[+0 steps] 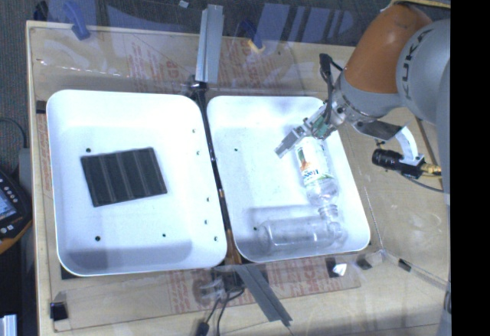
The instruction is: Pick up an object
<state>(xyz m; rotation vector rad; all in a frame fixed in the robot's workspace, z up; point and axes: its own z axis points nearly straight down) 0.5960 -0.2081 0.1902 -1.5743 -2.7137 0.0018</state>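
Right, near to far. Clear glass jar [295,232] lying on its side at near edge of right bin [253,174]. Plastic water bottle [315,171] just beyond, cap toward the jar, close to bin's right wall. Gripper [300,135] over bottle's far end; cannot tell how the hand is set. Dark ribbed mat [123,175] flat in left bin [69,112].

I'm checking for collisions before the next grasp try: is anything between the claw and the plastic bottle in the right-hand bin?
Nothing visible does. The claw hangs right over the upper end of the plastic bottle in the right bin. The clear jar lies beyond the bottle's far end, out of the path.
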